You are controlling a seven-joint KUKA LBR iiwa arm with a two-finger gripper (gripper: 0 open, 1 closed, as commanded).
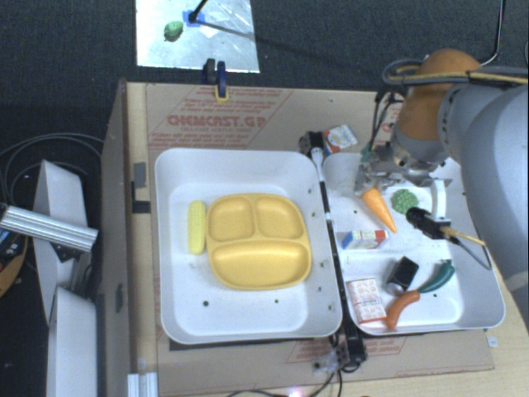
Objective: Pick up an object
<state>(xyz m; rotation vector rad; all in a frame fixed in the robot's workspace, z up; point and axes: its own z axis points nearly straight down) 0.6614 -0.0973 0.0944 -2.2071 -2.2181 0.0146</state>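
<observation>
Nearest the camera, at the front of the right bin [489,308], a small packet [364,298] with a red pattern lies flat against the wall it shares with the left bin. An orange sausage [401,306] curves just beside it. Behind those sit a black block [402,273] and a green-handled tool [438,277], the two close together. Further in, a little white box [364,239] with red and blue ends lies on its side near the shared wall.

Beyond the box is the carrot [380,209], lying at a slant with its tip pointing toward the front of the bin. A knobbly green vegetable [404,199] lies just beside it, on the side my arm comes in from. My fingers [374,180] hang over the carrot's thick end. Whether they touch it, how far they are open and whether they have hold of anything, I cannot tell. A white cup [341,170] stands upright next to them at the back of the bin, and a small carton [339,137] rests on the rim behind it.

In the left bin [165,222] a yellow divided plate [256,242] sits in the middle with a corn cob [196,226] alongside it.

Behind both bins the cardboard-covered surface [215,118] bears red lettering. A blue and yellow clamp [216,77] grips its back edge, and past that lies a shiny sheet [198,23] with a small green thing [173,30] on it
</observation>
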